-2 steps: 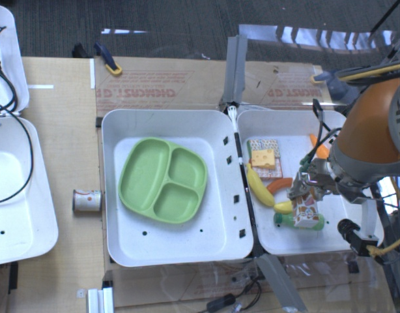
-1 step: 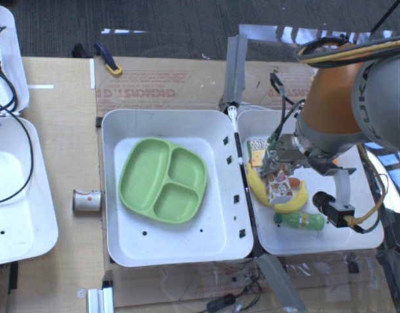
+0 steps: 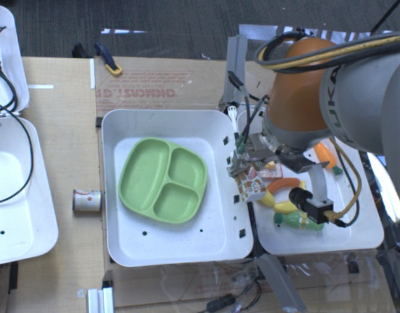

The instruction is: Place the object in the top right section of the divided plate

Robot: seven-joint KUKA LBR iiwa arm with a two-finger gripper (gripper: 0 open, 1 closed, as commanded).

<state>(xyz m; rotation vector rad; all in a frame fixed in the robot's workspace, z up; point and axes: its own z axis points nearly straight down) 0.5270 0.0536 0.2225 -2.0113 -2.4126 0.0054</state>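
The green divided plate [image 3: 163, 180] lies in the left white bin [image 3: 122, 240]. It has one long section on its left and two smaller ones on its right, all bare. The grey arm with its orange band [image 3: 304, 90] leans over the right bin [image 3: 356, 237]. My gripper [image 3: 243, 162] hangs low at that bin's left edge, just above a small red-and-white carton [image 3: 253, 186]. Beside the carton lie a red-orange piece [image 3: 285, 183], a yellow banana-like toy [image 3: 285, 206], a green bottle [image 3: 298, 221] and an orange carrot [image 3: 325, 153].
A small can [image 3: 88, 201] lies on the bench left of the plate's bin. A blue-and-yellow clamp [image 3: 107, 59] sits at the back. Another white tray [image 3: 17, 194] with black cables is at the far left. The bin walls meet between the plate and my gripper.
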